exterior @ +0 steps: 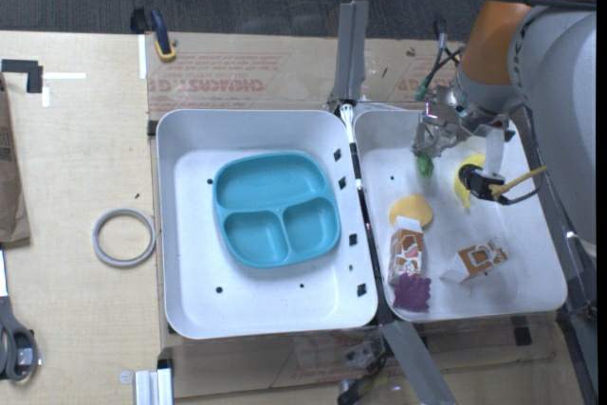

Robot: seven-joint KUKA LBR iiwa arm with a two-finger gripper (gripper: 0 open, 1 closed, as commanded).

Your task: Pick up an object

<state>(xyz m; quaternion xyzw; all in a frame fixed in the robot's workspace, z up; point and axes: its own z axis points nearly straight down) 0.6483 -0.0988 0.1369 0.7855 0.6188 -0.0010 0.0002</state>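
My gripper [424,150] hangs low over the far part of the right bin [531,285], right above a small green object [425,167] that pokes out beneath it. Whether that object sits between the fingers is hidden. Nearer the front lie a round yellow piece [412,211], a brown and white packet [407,251], a purple toy [412,293] and a small orange and white carton [481,259]. A yellow object [462,185] rests to the right of the gripper.
The left bin [190,289] holds a teal divided plate [277,208]. A grey ring [124,235] lies on the bench to the left, with scissors [14,346] at the lower left corner. A metal divider [352,62] stands between the bins.
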